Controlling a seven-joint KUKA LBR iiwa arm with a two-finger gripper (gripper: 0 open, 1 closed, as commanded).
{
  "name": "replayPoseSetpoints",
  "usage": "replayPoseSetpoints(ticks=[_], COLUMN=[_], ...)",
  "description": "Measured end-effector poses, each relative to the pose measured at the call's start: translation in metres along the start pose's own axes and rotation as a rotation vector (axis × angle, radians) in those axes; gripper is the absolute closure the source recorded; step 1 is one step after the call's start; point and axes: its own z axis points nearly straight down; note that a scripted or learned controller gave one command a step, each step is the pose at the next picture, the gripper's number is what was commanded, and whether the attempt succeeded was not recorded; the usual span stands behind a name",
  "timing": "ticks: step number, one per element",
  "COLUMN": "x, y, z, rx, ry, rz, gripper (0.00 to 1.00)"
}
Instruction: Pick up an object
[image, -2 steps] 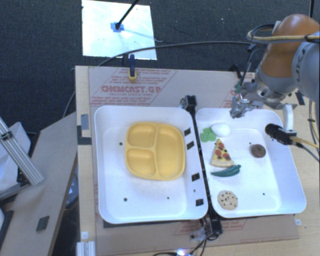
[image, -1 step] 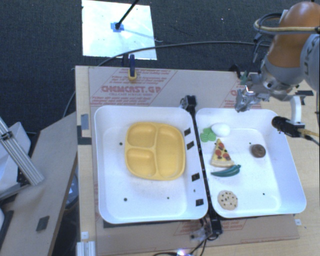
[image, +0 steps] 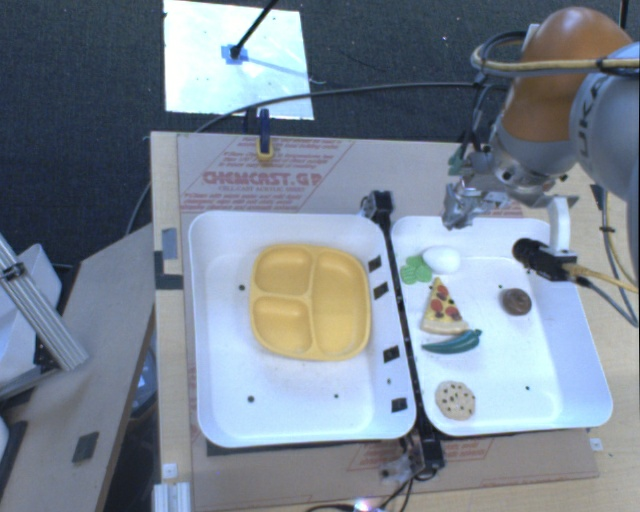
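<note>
Dark carpet surrounds the table (image: 300, 165) with its two white bins. Left bin (image: 215, 300) carries the yellow divided plate (image: 308, 302). Right bin (image: 560, 350) holds pizza slice (image: 442, 308), green pepper (image: 452, 342), white egg (image: 441, 260), cookie (image: 455, 400), brown disc (image: 516, 301). Claw (image: 462, 212) hovers above the bin's far rim, just beyond the egg, gripping nothing; open or closed, can't tell.

A sectioned plate (image: 308, 302) lies in the left bin (image: 215, 400); the right bin (image: 570, 385) holds an egg (image: 441, 260) at its far-left corner, a pizza slice (image: 441, 308) and pepper (image: 452, 342) nearer, a cookie (image: 455, 400) nearest.
</note>
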Motion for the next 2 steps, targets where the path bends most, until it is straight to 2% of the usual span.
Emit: replayPoseSetpoints(ticks=[1,2], x=[0.044,0.1], y=[-0.004,-0.018], z=[0.001,0.014], rx=[0.0,0.002], ry=[0.0,0.001], rz=[0.0,-0.001], gripper=[1.0,1.0])
